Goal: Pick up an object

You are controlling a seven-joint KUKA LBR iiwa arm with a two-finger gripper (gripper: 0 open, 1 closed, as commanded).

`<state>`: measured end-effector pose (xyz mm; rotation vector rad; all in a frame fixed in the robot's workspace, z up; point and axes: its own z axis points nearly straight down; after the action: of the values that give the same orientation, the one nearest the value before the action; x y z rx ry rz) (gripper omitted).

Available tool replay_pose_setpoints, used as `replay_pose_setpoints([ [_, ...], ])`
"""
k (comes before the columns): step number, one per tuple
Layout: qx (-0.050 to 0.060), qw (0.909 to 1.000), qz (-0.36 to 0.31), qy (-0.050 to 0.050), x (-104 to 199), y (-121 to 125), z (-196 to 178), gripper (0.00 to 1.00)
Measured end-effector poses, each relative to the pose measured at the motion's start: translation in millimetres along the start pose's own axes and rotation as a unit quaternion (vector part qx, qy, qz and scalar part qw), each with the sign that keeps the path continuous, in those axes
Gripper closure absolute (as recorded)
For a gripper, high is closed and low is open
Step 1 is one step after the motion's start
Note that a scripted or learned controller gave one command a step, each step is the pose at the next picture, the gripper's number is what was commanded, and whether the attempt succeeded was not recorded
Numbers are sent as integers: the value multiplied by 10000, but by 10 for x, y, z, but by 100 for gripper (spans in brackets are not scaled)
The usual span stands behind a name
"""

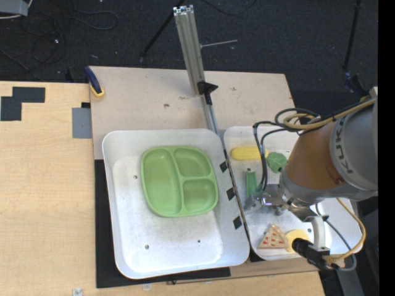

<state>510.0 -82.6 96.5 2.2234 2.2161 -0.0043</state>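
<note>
The right bin [259, 251] holds a yellow corn-like piece [245, 153], a green round piece [277, 161], a green stick [250, 184] and a pizza slice toy [272, 238] with a yellow piece [295, 235] beside it. My gripper [266, 200] hangs low over the right bin, just right of the green stick and above the pizza slice. Its tips are hidden by the wrist and cables. No object shows between them.
The left bin [123, 227] holds a green divided plate [179, 180]. A metal post [190, 48] stands behind the bins. Black clips line the divider [229, 190] between the bins. Cables loop over the right bin's far side [290, 119].
</note>
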Motion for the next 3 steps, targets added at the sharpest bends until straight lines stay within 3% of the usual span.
replay_pose_setpoints([
  [1,26,10000,15,22,6,-9,-98,100],
  [3,-11,10000,-19,18,-35,1,-1152,100],
])
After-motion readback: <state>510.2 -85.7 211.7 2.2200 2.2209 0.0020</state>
